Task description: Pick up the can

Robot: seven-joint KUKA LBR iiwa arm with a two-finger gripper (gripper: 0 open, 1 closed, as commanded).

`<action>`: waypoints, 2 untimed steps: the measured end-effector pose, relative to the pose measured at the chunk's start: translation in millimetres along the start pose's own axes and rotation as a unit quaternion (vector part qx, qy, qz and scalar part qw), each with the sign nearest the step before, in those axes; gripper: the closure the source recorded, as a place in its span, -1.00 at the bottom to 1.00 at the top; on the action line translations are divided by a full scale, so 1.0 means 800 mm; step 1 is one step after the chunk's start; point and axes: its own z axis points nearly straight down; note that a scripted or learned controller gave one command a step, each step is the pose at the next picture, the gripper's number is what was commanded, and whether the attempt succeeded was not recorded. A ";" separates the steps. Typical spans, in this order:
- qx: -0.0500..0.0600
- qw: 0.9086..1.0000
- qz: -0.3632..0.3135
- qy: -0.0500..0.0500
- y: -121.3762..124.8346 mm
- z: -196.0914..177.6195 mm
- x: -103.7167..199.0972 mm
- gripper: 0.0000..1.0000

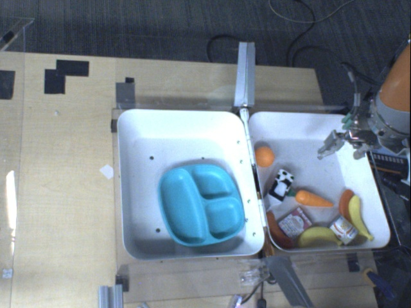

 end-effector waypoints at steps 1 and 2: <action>-0.001 0.992 0.125 0.004 -0.046 0.161 -0.030 -1.00; -0.001 0.992 0.128 0.000 0.069 0.134 -0.040 -1.00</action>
